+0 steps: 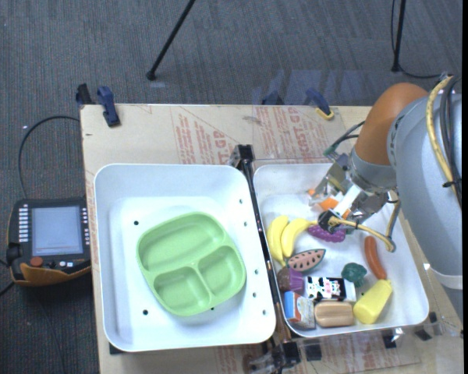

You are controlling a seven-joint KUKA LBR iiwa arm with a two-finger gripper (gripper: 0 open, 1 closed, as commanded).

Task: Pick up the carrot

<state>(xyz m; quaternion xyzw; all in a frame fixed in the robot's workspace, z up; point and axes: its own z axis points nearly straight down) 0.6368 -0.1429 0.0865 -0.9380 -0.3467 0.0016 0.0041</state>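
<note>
The carrot (324,204) shows as a small orange piece in the upper middle of the right bin (296,179), largely covered by the gripper. My gripper (333,199) reaches in from the right and sits low over the carrot, right against it. Whether the carrot is between the fingers is hidden by the wrist.
Just below the gripper lies a purple eggplant (327,233), with bananas (284,237) to its left. Further down lie a watermelon slice (306,259), a red sausage (374,257), a cow-print carton (325,288), a bread roll (333,314) and a yellow bottle (372,302). The left bin holds a green divided plate (189,263).
</note>
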